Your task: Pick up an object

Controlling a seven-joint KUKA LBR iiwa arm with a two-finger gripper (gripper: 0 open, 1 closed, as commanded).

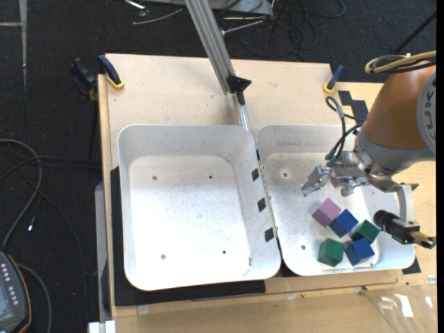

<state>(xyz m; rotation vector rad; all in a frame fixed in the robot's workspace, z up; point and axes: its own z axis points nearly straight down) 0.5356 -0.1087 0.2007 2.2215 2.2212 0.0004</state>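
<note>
Here, metal tool over smooth white right bin, grip state unclear; matte cubes clustered just beside

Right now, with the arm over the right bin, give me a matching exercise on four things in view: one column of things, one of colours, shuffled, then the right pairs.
Things:
1. Block nearest the gripper
2. Block at the near edge of the right bin, leftmost of the cluster
3. Clamps at the bench's far corners
4. Band above the arm's wrist

Colours:
A. orange
B. green
C. blue with yellow tips
D. purple

Pairs: 1-D, 2-B, 3-C, 4-A
</note>
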